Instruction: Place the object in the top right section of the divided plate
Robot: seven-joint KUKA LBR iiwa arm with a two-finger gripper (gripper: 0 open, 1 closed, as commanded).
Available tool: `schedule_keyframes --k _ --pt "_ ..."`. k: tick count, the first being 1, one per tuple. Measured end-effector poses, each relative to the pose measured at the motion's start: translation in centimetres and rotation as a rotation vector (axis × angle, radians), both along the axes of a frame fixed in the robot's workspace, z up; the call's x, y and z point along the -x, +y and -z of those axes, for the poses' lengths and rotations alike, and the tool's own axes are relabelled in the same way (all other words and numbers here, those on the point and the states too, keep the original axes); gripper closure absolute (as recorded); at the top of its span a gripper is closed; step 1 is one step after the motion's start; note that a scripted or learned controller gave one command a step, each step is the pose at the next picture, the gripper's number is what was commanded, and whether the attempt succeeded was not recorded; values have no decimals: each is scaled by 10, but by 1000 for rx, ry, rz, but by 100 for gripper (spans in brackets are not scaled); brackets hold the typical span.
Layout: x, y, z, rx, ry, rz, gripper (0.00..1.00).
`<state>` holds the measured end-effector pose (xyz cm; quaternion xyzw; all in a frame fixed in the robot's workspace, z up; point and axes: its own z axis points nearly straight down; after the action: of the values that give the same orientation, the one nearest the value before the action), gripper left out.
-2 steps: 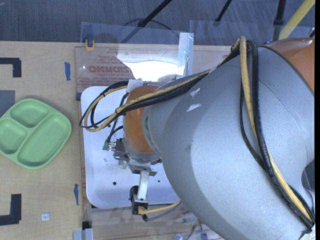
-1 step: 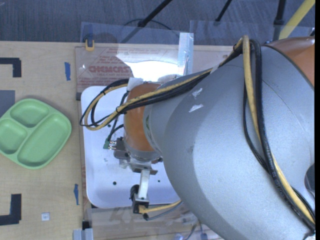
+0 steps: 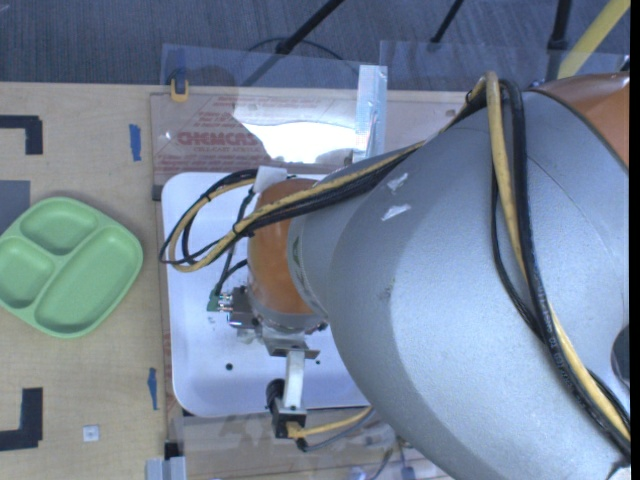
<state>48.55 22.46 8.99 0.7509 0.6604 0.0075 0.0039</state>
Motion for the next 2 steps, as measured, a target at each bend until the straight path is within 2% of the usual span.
schedule_keyframes --k 1,2 --pt "0 -1 0 3 2 -118 100" --pt "-5 -1 2 6 12 -210 100"
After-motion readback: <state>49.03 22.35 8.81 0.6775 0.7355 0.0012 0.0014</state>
